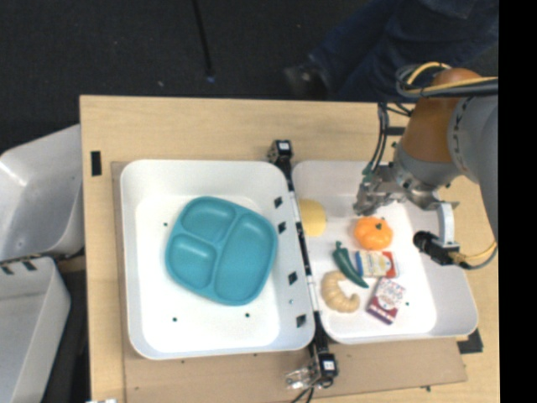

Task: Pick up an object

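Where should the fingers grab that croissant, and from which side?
Probably across the croissant's thick middle, coming straight down from above. It lies flat and curved near the bin's left wall, with the green pepper close by, so a sideways approach looks crowded.

Grey arm (pixel 474 133), orange band (pixel 430 133) above wrist, yellow cable looping, dark metal fingers (pixel 367 198).

A light wooden bench (pixel 101 250) bears two white bins: left bin (pixel 138 309); right bin (pixel 449 309); seemingly touching.
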### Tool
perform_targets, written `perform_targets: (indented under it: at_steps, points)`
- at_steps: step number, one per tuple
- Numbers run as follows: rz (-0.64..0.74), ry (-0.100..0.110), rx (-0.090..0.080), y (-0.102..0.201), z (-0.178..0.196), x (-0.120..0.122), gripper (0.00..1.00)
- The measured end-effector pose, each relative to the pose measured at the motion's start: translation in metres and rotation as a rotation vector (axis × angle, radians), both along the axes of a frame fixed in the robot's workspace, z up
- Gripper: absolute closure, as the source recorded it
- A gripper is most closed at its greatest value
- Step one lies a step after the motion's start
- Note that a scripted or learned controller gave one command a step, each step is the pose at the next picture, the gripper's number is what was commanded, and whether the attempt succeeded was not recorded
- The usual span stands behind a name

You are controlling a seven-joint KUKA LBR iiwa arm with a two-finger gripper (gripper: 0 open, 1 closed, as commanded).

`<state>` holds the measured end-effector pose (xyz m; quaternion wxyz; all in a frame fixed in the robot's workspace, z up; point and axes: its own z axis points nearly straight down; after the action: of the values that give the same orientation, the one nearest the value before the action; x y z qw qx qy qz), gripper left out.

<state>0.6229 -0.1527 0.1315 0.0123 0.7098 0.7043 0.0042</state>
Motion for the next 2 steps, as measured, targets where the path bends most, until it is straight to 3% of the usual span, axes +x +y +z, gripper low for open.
perform_targets:
  at_steps: [1, 2]
  points:
    - [0.001, 0.016, 0.009, -0.004, 0.064, -0.002, 1.00]
    - [0.002, 0.018, 0.009, -0.012, 0.112, -0.006, 1.00]
